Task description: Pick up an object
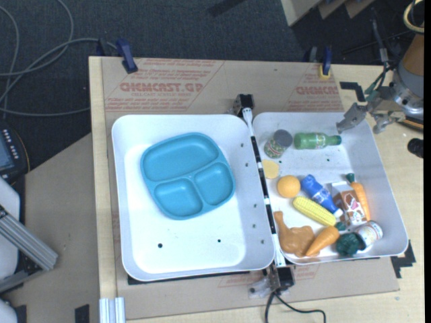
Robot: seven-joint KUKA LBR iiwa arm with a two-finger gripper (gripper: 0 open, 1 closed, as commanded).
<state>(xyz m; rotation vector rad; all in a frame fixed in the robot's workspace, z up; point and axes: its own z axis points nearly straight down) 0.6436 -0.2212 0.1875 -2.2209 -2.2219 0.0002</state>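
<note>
Camera view shows us the claw [361, 115] over the right bin's [377, 155] top corner, near the green bottle [316, 140]. We cannot tell its state. Toys fill that bin. A blue plate [187, 175] sits left.

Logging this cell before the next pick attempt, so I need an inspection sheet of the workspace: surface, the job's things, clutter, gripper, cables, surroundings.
Surface: board-covered bench bearing a left bin and a right bin, side by side.
Job's things: in the right bin, green bottle, grey-lidded can, orange ball, corn cob, blue bottle, carrot, small jar, among others.
Clutter: blue divided plate in the left bin.
Gripper: gripper above the right bin's far right corner, nothing between its fingers.
Cables: grey cable on the floor at left.
Surroundings: dark carpet; blue clamps on the bench's far edge.
</note>
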